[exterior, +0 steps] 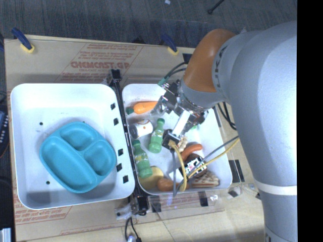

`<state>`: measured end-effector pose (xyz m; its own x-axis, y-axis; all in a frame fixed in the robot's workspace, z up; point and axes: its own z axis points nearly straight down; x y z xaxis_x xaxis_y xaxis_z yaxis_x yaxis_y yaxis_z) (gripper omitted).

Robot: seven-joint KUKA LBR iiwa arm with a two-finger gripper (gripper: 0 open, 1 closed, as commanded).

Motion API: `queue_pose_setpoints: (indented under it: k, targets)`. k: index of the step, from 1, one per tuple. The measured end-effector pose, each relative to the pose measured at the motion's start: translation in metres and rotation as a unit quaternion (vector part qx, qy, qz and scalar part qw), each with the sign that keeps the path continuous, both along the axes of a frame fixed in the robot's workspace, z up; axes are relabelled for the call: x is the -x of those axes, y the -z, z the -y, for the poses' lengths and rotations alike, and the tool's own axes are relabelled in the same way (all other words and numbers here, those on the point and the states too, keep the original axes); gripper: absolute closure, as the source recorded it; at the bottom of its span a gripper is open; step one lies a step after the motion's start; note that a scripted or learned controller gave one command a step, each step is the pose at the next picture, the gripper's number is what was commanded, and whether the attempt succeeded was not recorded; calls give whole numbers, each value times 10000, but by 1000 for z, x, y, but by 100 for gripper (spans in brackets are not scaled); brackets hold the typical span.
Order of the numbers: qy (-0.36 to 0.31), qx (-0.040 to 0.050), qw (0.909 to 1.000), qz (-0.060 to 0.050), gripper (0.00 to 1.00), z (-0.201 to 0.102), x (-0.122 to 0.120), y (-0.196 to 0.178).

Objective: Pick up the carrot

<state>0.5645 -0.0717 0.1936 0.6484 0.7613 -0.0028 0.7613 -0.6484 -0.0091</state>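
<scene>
The carrot (144,107) is orange with a green tip at its left end and lies flat near the far left corner of the right bin (220,135). My gripper (165,104) hangs just to the right of the carrot, close to its thick end. The arm's grey wrist and orange band loom over the bin's far right part. Nothing shows as held.
In the right bin also lie a green bottle (156,138), a second green bottle (142,161), a small white piece (144,129), a red-orange food item (192,148), a yellow piece (157,173) and a brown waffle-like item (206,178). The left bin (30,105) holds a blue divided plate (77,156).
</scene>
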Motion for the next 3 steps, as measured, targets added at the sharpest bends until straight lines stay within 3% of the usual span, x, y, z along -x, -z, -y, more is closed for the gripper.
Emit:
queue_pose_setpoints:
  k: [1, 2, 3]
  targets:
    - [1586, 26, 9873, 1, 0, -30, -65, 2]
    - [3066, 31, 9518, -34, 0, 18, -71, 81]
    - [2237, 24, 9747, 32, 0, 42, -26, -125]
